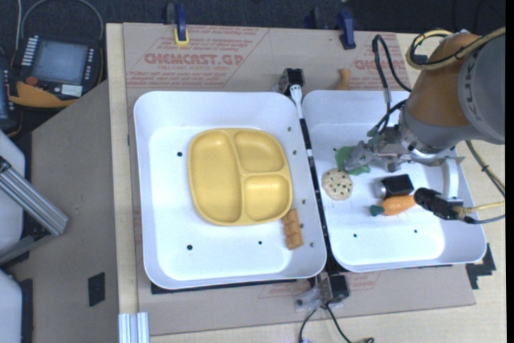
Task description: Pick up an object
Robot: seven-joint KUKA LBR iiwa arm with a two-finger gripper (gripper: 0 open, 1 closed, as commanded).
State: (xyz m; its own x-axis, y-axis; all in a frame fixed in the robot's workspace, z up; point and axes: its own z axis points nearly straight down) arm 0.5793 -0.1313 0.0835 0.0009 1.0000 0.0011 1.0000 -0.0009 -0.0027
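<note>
In the right bin (385, 249) lie a round tan cookie with dark chips (338, 185), a green toy piece (352, 159), an orange carrot with a green tip (393, 206) and a small black block (397, 185). My gripper (376, 152) hangs low over the right bin's upper middle, just right of the green piece and above the black block. The grey arm with its orange band (438, 92) comes in from the right and hides the bin's upper right part.
The left bin (161, 237) holds a yellow divided plate (239, 175) and a small brown snack piece (292, 230) near its lower right corner. A black divider strip (303, 132) runs between the bins. Cables (450, 209) trail over the right bin's right side.
</note>
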